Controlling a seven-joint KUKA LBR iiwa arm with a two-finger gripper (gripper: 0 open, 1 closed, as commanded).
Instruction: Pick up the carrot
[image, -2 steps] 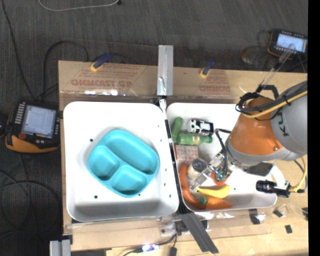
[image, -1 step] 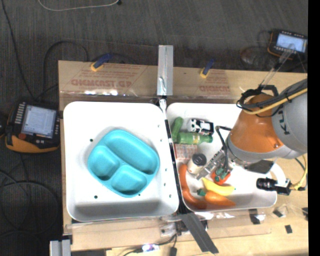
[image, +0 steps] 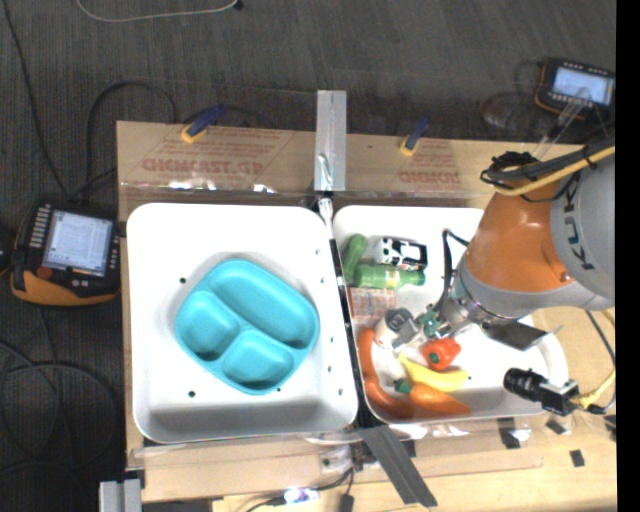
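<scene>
Reaching down into the right bin (image: 520, 395) from the right, the gripper (image: 432, 328) is hanging low over the clutter near the bin's middle, under the arm's (image: 520, 255) orange band and grey wrist; its tip is sitting just above a small red, tomato-like piece (image: 441, 352), and whether it is touching that piece cannot be told, nor can its spread be made out against the crowded toys. The carrot (image: 372, 380) is lying just left and below: a long orange shape curving down along the bin's left wall and then along the bottom wall, its lower end running under a yellow banana (image: 436, 377) that is resting across it. The carrot is lying apart from the gripper. A small grey object (image: 399, 322) is sitting just left of the gripper. Farther up, a green bottle-like toy (image: 385, 273) and a black-and-white item (image: 405, 252) are lying near the bin's upper left corner. In the left bin (image: 150, 300), a turquoise divided plate (image: 247, 324) is resting, well apart from the gripper.
</scene>
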